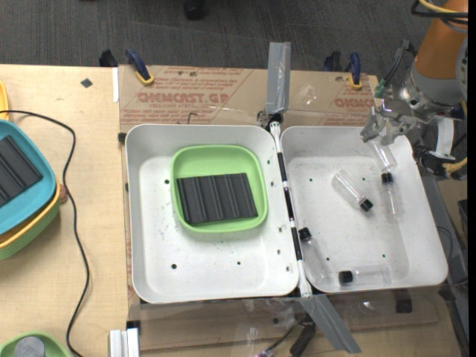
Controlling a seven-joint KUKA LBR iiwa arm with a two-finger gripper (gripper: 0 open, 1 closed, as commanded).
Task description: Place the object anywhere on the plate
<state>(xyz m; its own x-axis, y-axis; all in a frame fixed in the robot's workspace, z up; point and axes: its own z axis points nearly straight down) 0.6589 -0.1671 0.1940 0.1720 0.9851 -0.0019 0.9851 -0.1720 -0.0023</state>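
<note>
Lying nearest, against the right bin's (428, 229) front wall, is the front vial (364, 276), clear and black-capped. The slanted vial (352, 190) is resting mid-bin. The far vial (384, 159) is sitting just below the gripper (381, 134), probably the one being targeted. I cannot tell whether the gripper is gripping it. The green plate (181, 168) is waiting in the left bin (149, 266).
</note>
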